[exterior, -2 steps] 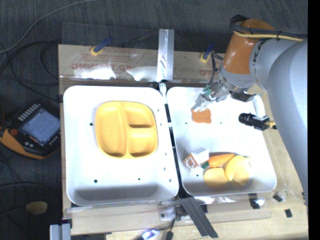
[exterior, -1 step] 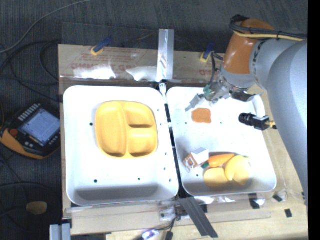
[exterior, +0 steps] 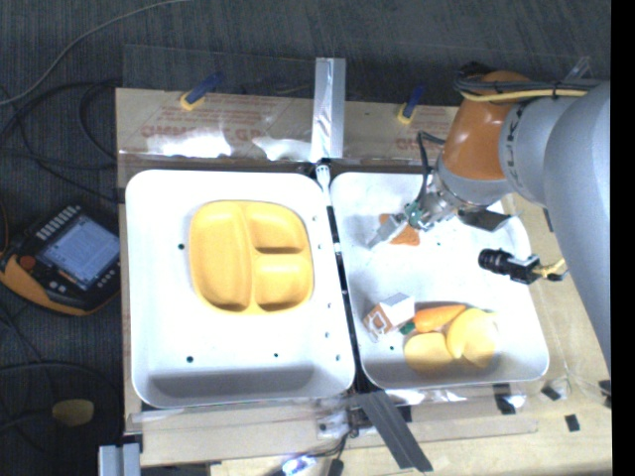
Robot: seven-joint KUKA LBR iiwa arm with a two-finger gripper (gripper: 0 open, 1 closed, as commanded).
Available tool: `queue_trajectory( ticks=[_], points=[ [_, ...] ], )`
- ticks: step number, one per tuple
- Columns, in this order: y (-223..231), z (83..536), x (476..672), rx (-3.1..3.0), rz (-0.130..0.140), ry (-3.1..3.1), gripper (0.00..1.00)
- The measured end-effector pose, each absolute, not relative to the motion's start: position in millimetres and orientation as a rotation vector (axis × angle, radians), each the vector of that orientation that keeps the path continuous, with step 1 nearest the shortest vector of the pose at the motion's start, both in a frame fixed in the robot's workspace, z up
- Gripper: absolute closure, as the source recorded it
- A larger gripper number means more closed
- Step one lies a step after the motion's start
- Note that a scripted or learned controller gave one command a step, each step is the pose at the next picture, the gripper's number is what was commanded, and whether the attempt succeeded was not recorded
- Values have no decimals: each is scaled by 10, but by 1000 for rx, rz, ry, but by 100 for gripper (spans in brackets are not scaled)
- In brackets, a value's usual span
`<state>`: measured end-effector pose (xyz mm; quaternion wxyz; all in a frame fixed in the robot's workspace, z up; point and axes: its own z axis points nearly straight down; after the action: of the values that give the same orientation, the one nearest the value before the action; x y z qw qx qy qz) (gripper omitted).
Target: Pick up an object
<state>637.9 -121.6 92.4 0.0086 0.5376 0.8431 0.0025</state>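
My gripper reaches into the upper left part of the right bin, low over the floor. A small orange piece lies right at its tip, touching or nearly touching it; whether it is gripped is unclear. Toward the front of that bin sit a small white and brown box, an orange carrot-like thing and two yellow rounded things, all packed close together and well apart from the gripper.
The left bin holds a yellow divided plate. A ridge separates the two bins. The grey arm with its orange band hangs over the right bin's back right corner.
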Motion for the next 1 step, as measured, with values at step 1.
queue_trajectory(
  ticks=[1],
  points=[
    [-1213,1022,6389,1678,10,2631,100]
  ],
)
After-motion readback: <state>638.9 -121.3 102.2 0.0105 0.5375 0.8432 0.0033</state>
